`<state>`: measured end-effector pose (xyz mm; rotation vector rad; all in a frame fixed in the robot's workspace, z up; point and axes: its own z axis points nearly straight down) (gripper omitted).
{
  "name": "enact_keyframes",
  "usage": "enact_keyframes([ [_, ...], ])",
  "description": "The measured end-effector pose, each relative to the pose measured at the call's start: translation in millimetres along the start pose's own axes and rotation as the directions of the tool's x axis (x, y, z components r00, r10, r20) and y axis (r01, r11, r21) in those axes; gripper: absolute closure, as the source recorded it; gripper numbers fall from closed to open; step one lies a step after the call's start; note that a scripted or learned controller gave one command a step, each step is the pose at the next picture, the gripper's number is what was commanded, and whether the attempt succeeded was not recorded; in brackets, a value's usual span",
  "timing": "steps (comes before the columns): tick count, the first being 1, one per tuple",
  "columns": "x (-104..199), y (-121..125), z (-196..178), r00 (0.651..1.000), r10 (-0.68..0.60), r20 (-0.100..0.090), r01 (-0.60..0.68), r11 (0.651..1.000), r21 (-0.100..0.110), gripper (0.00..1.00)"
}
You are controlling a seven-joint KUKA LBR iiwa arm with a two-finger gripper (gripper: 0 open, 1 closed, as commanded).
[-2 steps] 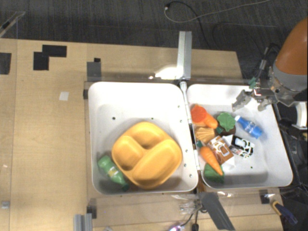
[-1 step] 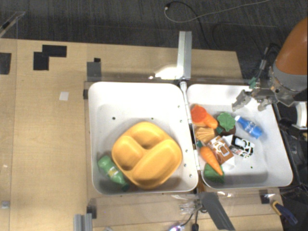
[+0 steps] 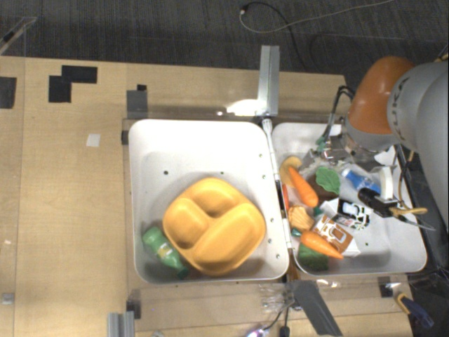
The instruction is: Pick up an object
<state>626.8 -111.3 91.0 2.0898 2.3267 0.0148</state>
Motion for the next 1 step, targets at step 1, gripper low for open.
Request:
enact_keyframes([
  [1, -7.7, -42.4, 0.7, 0.996, 0.090, -0.002, -0.090, 0.996, 0.004, 0.00],
])
